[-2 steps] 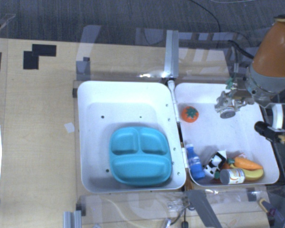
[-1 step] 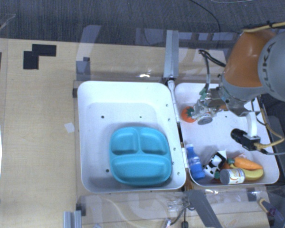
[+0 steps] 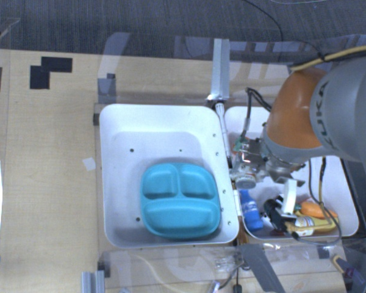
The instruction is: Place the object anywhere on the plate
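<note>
- Arm [image 3: 329,112] is over the right bin [image 3: 351,218], wrist low above the clutter; gripper [image 3: 251,174] hidden under the wrist body, so its state: cannot tell.
- Candidate objects in that bin: blue bottle [image 3: 250,210], orange item [image 3: 317,210], a dark tool-like piece [image 3: 274,215]. Which one is targeted: unclear.
- Blue plate [image 3: 180,199] sits in the left bin [image 3: 128,163], three compartments, nothing on it.
- Judgement: confirm a secure grasp before lifting, clear the wall between bins, release low over the plate's large compartment.
</note>
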`<control>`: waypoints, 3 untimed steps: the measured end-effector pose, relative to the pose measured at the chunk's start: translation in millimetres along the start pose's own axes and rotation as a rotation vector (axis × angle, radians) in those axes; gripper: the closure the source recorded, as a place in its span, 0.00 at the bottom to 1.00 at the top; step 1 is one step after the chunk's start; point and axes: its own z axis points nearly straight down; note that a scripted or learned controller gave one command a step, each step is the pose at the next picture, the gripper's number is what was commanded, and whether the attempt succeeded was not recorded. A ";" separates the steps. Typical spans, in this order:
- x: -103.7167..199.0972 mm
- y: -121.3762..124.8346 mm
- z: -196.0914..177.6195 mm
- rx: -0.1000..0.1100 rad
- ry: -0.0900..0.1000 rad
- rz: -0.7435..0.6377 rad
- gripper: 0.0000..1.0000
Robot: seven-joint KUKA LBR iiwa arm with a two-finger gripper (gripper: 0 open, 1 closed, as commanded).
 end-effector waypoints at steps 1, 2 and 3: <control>18.8 26.2 -60.2 -0.003 0.000 -0.129 1.00; 39.7 -6.0 0.3 0.000 0.000 -0.137 1.00; 39.3 -5.8 0.1 0.000 0.000 -0.136 0.00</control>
